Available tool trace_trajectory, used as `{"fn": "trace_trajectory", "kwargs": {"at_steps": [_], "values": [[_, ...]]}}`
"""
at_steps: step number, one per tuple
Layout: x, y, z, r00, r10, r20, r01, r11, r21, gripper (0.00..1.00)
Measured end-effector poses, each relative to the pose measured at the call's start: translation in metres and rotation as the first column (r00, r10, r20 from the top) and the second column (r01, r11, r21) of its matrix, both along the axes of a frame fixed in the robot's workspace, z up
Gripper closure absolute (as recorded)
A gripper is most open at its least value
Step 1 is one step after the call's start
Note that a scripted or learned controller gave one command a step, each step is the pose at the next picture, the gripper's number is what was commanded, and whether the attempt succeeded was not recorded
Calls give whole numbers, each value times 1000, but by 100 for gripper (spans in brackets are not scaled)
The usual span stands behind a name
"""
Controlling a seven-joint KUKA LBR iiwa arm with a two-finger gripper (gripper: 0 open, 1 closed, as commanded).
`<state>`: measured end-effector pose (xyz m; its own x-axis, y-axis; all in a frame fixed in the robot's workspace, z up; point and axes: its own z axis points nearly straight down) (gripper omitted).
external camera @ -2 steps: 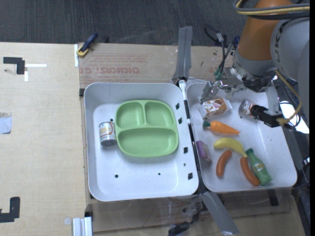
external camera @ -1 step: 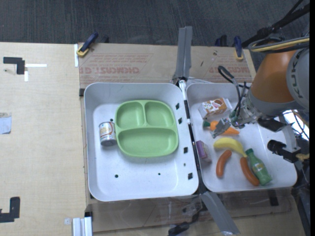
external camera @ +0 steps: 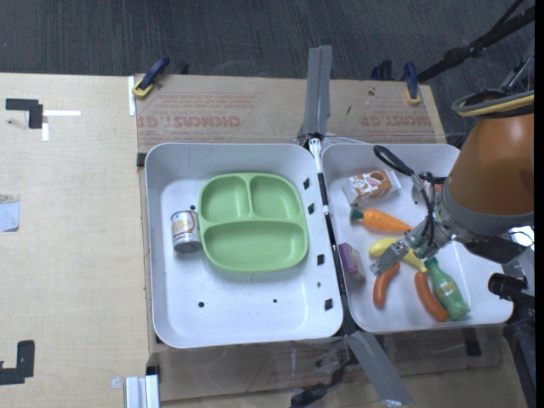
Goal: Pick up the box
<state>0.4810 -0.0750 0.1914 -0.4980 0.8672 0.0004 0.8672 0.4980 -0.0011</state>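
While the gripper (external camera: 393, 260), its state impossible to tell, hangs over the banana (external camera: 393, 248), the box (external camera: 371, 185) lies apart, farther back.

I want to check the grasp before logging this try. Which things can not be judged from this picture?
- Fingers of the gripper: too small and mixed with the toys in the camera view; open or shut is unclear.
- Box: its print is too small to read.
- Yellow toy: partly covered by the gripper.
- Can: label blurred.
- Arm: cut off by the right edge.
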Motion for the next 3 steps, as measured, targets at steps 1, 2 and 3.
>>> {"fn": "trace_trajectory", "kwargs": {"at_steps": [1,2,3], "values": [[16,65,0,999,43,1,-43,999,-1,0],[7,22,109,941,337,2,-337,941,-1,0],[-3,120,0,904,429,0,-429,904,0,0]]}}
